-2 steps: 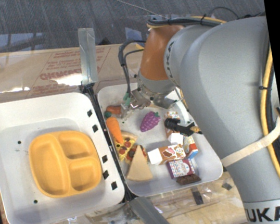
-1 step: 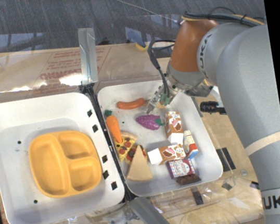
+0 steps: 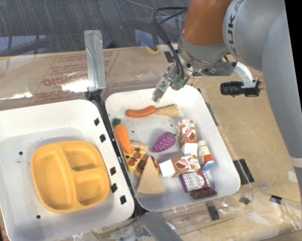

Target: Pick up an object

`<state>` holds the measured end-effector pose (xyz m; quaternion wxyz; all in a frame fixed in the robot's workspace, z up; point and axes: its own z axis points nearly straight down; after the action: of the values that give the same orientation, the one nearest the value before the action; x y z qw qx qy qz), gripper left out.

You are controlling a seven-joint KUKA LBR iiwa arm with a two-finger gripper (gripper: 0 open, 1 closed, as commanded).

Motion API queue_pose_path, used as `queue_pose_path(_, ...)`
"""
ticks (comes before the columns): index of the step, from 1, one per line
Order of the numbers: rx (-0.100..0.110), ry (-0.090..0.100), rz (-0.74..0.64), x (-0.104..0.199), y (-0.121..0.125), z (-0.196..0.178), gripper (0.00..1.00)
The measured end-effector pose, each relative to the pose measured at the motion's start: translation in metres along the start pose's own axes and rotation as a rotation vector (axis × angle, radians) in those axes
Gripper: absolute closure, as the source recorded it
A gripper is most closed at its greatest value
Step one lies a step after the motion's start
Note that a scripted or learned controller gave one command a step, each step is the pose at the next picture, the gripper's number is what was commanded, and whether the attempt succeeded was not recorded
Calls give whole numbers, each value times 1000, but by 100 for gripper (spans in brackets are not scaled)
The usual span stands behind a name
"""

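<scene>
**Right bin stocked, gripper poised above its far rim**

Nearest the camera, along the near wall of the right bin (image 3: 226, 162), sit a maroon carton (image 3: 194, 180) with a dark brown bar (image 3: 203, 193) touching its near edge, and a tan wedge (image 3: 149, 183) just to the left. Behind these lie a white-and-brown carton (image 3: 179, 166) on its side, a small bottle with a blue cap (image 3: 205, 155), a white cube (image 3: 190, 149) and a patterned brown carton (image 3: 186, 131) standing upright. A purple grape cluster (image 3: 164, 141) rests near the bin's middle. A pizza slice (image 3: 134, 156) lies against the left wall, with a carrot (image 3: 122, 138) just behind it, green top pointing away. Toward the far wall, a sausage (image 3: 140, 112) lies crosswise, its right end beside a tan cone (image 3: 166, 111).

Left bin (image 3: 2, 186): one yellow divided tray (image 3: 69, 175), flat on the floor.

Gripper (image 3: 158, 94): over the far rim of the right bin, tilted down and left, its tip just above and beyond the cone and sausage. Nothing is seen between the fingers; whether the jaws are open or closed cannot be determined. All objects rest in the bins.
</scene>
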<state>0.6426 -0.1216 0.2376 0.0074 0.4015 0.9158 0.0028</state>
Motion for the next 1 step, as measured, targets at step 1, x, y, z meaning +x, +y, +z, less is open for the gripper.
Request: queue_pose_path(1,11,8,202,47,36,-27,100)
